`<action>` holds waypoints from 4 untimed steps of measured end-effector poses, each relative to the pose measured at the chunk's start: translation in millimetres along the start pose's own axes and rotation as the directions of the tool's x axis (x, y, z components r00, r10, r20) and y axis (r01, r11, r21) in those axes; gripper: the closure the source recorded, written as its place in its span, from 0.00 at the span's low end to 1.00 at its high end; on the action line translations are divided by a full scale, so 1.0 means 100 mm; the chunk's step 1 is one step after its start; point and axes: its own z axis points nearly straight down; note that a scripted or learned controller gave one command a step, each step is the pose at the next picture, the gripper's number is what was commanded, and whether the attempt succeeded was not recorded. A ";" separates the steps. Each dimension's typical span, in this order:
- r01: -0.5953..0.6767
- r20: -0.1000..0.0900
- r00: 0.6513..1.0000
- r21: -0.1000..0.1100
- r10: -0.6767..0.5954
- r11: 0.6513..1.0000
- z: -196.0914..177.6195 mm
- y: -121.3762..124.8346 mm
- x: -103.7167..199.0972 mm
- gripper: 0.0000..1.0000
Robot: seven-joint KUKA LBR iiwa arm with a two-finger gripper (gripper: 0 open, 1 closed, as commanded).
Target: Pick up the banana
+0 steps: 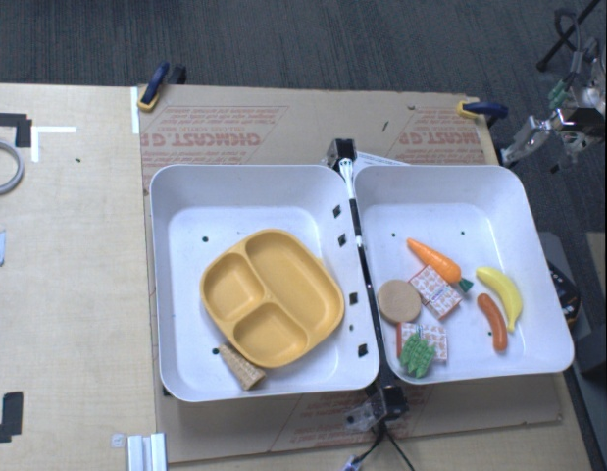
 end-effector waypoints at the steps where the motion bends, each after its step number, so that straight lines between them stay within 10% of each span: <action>1: 0.310 0.001 0.951 -0.002 -0.310 0.951 1.34 -0.43 -0.09 0.00; 2: 0.449 -0.002 0.893 -0.004 -0.449 0.893 1.93 -1.07 -0.08 0.00; 3: 0.447 0.004 0.895 -0.006 -0.447 0.894 1.84 -1.06 -0.09 1.00; 4: 0.358 0.001 0.934 -0.006 -0.358 0.934 1.97 -1.24 0.52 1.00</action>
